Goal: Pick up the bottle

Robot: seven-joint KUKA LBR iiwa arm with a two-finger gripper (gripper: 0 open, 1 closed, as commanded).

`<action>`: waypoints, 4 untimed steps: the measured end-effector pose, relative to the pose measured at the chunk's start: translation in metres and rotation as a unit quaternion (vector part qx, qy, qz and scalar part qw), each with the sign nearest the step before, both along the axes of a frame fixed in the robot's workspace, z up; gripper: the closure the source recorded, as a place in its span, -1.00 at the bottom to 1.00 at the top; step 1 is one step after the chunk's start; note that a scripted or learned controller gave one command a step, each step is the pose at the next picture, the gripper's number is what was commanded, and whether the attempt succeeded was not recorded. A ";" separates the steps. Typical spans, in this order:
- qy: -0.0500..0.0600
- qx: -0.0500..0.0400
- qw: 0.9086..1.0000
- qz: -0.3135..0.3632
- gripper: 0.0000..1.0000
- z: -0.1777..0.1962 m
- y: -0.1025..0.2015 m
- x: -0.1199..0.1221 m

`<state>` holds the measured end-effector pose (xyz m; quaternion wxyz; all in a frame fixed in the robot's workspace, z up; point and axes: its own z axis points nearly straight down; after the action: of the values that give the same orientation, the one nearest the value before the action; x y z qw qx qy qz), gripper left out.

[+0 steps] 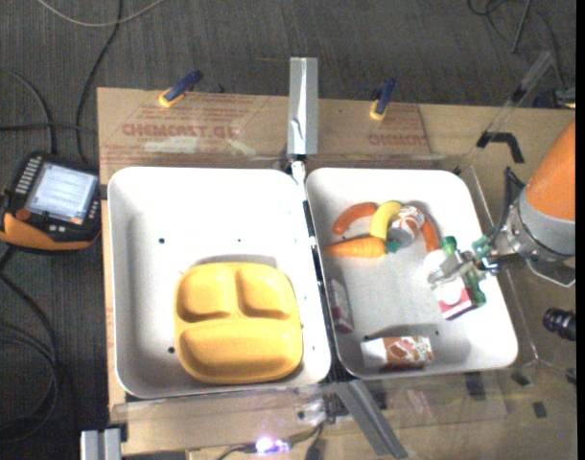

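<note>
A small bottle [408,225] with a red and white label and a teal cap lies on its side at the back of the right bin [484,214], beside a yellow banana [384,217]. My gripper [454,270] hangs low over the right side of that bin, in front of and to the right of the bottle and apart from it. It sits just above a white and red carton [455,302]. I see nothing clearly held in it.
An orange carrot [358,248] and a red sausage-like toy [354,216] lie left of the bottle. A flat packet [404,350] rests at the bin's front and a dark wrapper [339,307] along its left wall. The left bin [139,199] holds a yellow divided tray [239,321].
</note>
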<state>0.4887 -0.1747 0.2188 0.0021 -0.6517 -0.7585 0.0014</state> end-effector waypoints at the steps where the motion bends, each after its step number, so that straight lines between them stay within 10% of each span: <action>1: 0.000 0.000 0.996 -0.089 1.00 -0.121 -0.041 -0.005; 2: 0.001 0.000 0.992 -0.124 1.00 -0.077 0.038 -0.005; 3: -0.005 -0.001 0.995 -0.098 1.00 -0.124 -0.027 0.000; 4: -0.014 -0.005 0.987 -0.157 1.00 -0.125 0.014 0.001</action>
<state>0.4896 -0.1607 0.0934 -0.0116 -0.7628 -0.6465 -0.0044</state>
